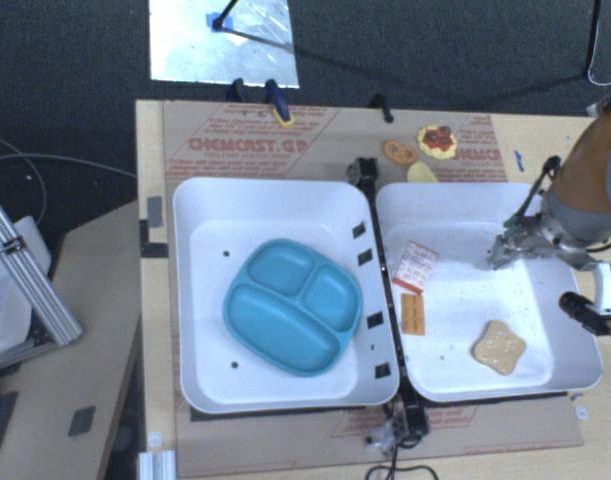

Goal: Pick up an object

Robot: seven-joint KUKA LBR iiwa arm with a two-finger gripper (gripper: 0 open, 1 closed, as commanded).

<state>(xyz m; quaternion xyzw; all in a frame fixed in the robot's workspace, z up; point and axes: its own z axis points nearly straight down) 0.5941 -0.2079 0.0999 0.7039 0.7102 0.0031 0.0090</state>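
The right bin (545, 368) holds three loose things. A beige toast-like piece (499, 347) lies near its front right. A white and red packet (416, 266) sits at its left side, with a thin orange wafer (412, 314) just in front of it. My gripper (502, 252) hangs low over the middle back of this bin, to the right of the packet and behind the toast piece. Nothing shows in its grasp. The grey arm with its orange band (593, 183) comes in from the right.
In the left bin (200, 268) lies a blue divided plate (293, 306). Three small toy foods (437, 141) rest on the cardboard behind the bins. A black part (586, 314) juts over the right bin's right rim.
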